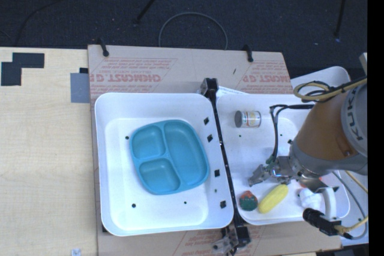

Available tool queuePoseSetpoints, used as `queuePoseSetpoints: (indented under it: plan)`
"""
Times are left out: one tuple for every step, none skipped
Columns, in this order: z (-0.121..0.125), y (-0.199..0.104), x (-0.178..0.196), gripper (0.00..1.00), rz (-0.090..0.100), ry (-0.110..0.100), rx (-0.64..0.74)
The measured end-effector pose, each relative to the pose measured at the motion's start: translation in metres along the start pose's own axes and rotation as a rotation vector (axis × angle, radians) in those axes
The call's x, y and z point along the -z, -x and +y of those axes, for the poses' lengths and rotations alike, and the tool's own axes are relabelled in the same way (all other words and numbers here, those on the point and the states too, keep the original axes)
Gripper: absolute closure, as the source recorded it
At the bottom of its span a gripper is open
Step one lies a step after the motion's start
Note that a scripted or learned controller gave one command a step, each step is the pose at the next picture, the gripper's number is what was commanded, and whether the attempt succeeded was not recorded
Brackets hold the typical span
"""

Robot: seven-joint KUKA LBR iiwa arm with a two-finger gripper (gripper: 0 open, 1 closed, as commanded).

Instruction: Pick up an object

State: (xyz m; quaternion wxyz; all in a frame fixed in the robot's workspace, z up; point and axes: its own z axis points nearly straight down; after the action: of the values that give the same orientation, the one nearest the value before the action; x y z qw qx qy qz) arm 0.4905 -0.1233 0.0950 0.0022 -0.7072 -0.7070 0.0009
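Note:
My gripper (262, 175) reaches into the right bin (240, 147) from the right, low over the bin floor. Its metal fingers (259, 174) point left and appear spread, with nothing between them. A yellow corn-like object (273, 198) lies just below and to the right of the fingertips. A small red and green round object (248, 201) sits left of it, near the bin's front edge. A small can (248, 119) lies on its side at the back of the right bin.
The left bin (114, 129) holds a blue divided plate (168, 156). A black divider (219, 153) runs between the two bins. Cables loop above the arm's orange wrist band (327, 129) at the right.

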Motion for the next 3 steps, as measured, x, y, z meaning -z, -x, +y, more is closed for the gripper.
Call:
queuePoseSetpoints:
  plan:
    - [-0.001, 0.001, 0.011, 1.00, 0.000, -0.001, -0.007]
    - [-0.002, 0.001, 0.073, 1.00, -0.002, 0.005, 0.001]
    - [-0.007, 0.006, 0.116, 1.00, -0.002, 0.004, 0.001]
